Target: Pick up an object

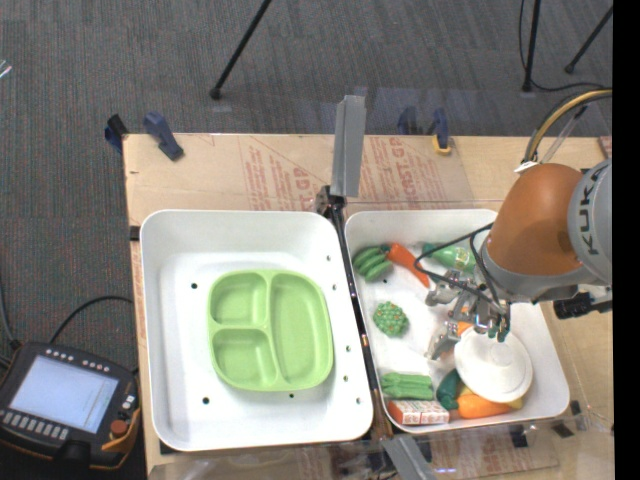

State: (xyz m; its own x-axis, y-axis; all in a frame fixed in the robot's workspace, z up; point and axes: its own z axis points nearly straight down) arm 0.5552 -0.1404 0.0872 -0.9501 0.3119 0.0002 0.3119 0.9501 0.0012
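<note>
My gripper (468, 336) hangs low over the right bin (545, 343), just left of and above a white overturned bowl (492, 370). Its fingers stand open with nothing between them. One fingertip (439, 345) points down toward the bin floor, near the bowl's left edge. Around it lie a green knobbly ball (390, 318), an orange carrot (408, 261), a green pea pod (370, 261), a green bean bundle (407, 385), a red and white box (418, 413), and an orange piece (482, 406) partly under the bowl. The arm's orange band (535, 223) hides the bin's far right part.
The left bin (165, 268) holds a light green divided plate (270, 328). A grey upright post (348, 148) stands behind the seam between the bins. A green item (452, 258) lies by the arm at the right bin's back. A teach pendant (60, 398) sits off the bench at lower left.
</note>
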